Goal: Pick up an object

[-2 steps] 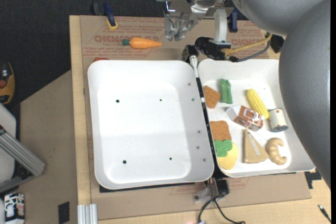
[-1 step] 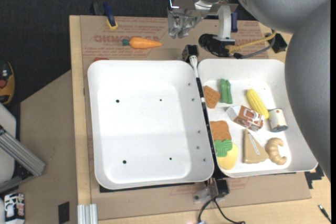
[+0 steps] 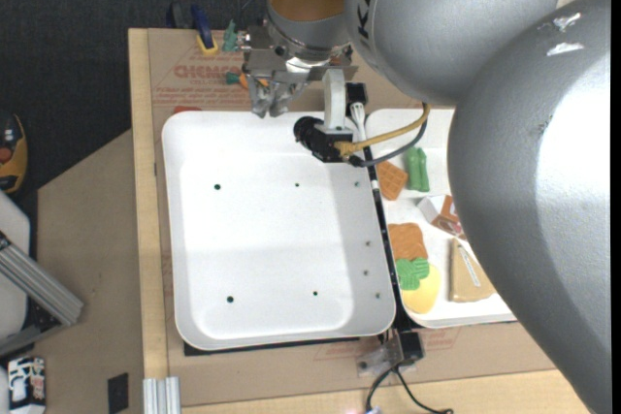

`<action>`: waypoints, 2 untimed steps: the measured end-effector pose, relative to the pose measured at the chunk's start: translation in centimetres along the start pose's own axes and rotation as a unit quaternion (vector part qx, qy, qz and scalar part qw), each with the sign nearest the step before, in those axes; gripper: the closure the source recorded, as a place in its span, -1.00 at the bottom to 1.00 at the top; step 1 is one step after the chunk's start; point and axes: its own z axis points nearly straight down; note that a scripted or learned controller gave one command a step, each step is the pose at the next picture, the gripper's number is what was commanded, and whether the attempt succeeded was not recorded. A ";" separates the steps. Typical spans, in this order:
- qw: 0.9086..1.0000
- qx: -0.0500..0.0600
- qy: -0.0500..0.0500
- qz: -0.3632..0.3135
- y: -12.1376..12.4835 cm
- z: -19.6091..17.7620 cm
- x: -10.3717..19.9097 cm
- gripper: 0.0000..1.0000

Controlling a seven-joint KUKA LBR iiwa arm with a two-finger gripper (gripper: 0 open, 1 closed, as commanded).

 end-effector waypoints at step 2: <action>1.000 -0.006 0.000 0.002 0.3 -2.5 -0.3 1.00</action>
